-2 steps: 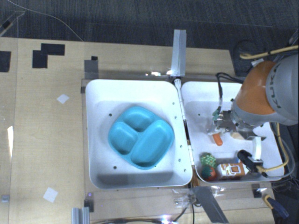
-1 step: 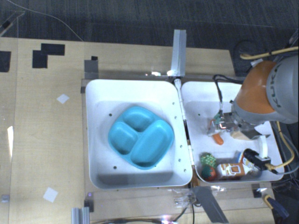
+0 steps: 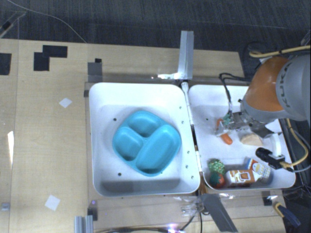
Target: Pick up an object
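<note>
We see two shallow white bins side by side on a pale wooden bench (image 3: 43, 144). The left bin (image 3: 104, 178) holds a light blue divided plate (image 3: 146, 142), a smooth, glossy, rounded piece of plastic with three compartments, lying flat and turned a little askew to the bin walls.

The right bin (image 3: 206, 101) holds the small things. Near its middle lies a small orange carrot-like piece (image 3: 227, 139), its long axis running from upper left to lower right. Just beside it, to the right, sits a pale beige rounded lump (image 3: 252, 140), matte, partly under the arm. Along the near wall lie a green knobbly ball (image 3: 216, 166), a red and green round toy (image 3: 217, 179), and a small carton (image 3: 242, 176) on its side, its long axis across the bin, left to right. A second small carton (image 3: 258, 169) with blue and yellow print lies tilted just right of it.

The grey arm with its orange band (image 3: 265, 89) reaches in from the right. Its gripper (image 3: 229, 123) hangs low over the right bin, just above the carrot piece. We cannot tell how far apart its fingers stand, nor whether anything is between them.

Black tape shapes (image 3: 48, 56) mark the bench top at left, and dark carpet (image 3: 146, 13) lies beyond.
</note>
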You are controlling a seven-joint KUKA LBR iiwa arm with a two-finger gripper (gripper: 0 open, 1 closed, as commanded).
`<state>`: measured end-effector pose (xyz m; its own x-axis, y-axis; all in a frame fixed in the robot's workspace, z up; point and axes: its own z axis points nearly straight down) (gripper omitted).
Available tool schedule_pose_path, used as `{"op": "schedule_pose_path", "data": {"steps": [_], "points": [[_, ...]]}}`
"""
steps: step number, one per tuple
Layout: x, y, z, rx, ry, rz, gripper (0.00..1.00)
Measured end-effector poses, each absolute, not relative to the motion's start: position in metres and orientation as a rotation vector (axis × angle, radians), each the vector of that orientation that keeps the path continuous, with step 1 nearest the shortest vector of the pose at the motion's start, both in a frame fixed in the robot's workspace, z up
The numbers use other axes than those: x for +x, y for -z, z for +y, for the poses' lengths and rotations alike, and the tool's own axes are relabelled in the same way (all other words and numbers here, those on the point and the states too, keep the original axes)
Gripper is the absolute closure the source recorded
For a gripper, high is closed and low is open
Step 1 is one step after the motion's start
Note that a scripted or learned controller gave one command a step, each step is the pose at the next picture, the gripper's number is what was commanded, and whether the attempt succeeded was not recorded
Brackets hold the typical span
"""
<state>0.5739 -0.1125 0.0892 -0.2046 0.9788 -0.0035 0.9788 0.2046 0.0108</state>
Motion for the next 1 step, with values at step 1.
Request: {"op": "schedule_pose_path", "data": {"steps": [1], "points": [[0.5763,-0.2106,-0.0526,2.101,-0.006,2.33,1.0]]}}
